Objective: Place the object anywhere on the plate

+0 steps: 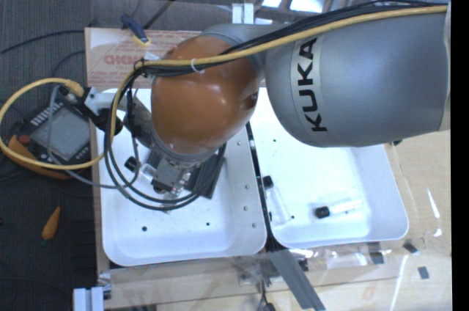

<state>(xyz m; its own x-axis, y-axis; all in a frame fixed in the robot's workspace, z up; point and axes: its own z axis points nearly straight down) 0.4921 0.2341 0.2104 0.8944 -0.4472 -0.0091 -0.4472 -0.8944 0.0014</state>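
**Stock at this moment, each place given from the divide (261, 218) between the two bins.**

1. Gripper (172, 183): mine. Left of the divide, set low over the floor of the left bin (146, 243). My orange wrist band (201, 97) hangs directly above and covers it. Open or closed: I cannot tell. I see nothing in its hold.
2. Pale stick (338, 208) with a black end: right of the divide, lying flat on the floor of the right bin (381, 225), well apart from the gripper. I judge it the object to be placed. It lies loose and unheld, so I take it as not yet picked.
3. Small black piece (267, 182): just right of the divide, close against it. Purpose unknown.

Note: I judge the low stance left of the divide to be a reach at that bin's floor. Fetching item 2 would call for a lift and a crossing to the right.
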